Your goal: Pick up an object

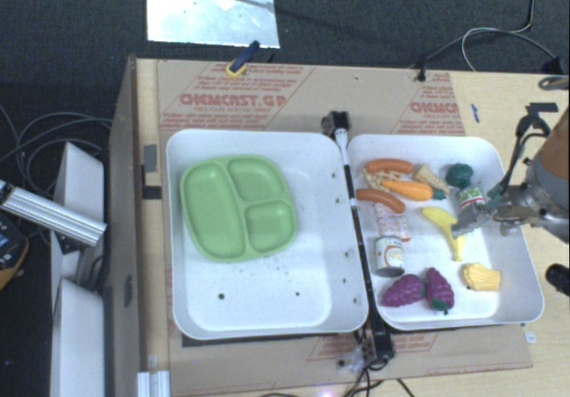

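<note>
Gripper: grey metal two-finger gripper (469, 219) reaches into the right white bin (519, 272); can't tell if open or holding anything
Object: curved yellow toy banana (443, 222) lies just beside its tip
Left bin: green plastic divided plate (238, 206)

The arm (550, 174) is cut off at the right edge; the gripper (474, 215) hides part of the banana (443, 222).

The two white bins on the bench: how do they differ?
The left white bin carries one green divided plate, while the right white bin holds many small toy foods, such as a yellow banana and purple grapes. The gripper reaches into the right bin, not the left. Both are shallow and white.
</note>
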Available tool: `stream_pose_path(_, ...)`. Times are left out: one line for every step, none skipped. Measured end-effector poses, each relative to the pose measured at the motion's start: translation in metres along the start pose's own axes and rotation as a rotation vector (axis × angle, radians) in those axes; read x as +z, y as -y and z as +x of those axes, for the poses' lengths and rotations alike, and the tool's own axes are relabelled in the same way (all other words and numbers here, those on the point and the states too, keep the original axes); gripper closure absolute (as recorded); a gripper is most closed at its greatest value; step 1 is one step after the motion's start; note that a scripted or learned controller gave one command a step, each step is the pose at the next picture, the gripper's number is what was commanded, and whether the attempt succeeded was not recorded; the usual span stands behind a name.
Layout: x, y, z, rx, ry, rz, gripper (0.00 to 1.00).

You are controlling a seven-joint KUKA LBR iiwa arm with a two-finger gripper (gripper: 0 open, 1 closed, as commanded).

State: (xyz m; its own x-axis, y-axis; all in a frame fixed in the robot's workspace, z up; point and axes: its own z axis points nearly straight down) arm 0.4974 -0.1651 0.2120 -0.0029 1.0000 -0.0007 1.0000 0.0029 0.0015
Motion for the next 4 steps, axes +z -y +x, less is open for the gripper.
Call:
stream_pose_path(0.123,-0.04,0.039,0.0,0.0,-0.01,0.0)
stream_pose_path(0.122,-0.11,0.069,0.0,0.001,-0.011,0.0)
stream_pose_path(0.128,-0.165,0.068,-0.001,-0.011,0.046,0.0)
stream_pose_path(0.128,-0.164,0.076,0.005,-0.002,0.04,0.0)
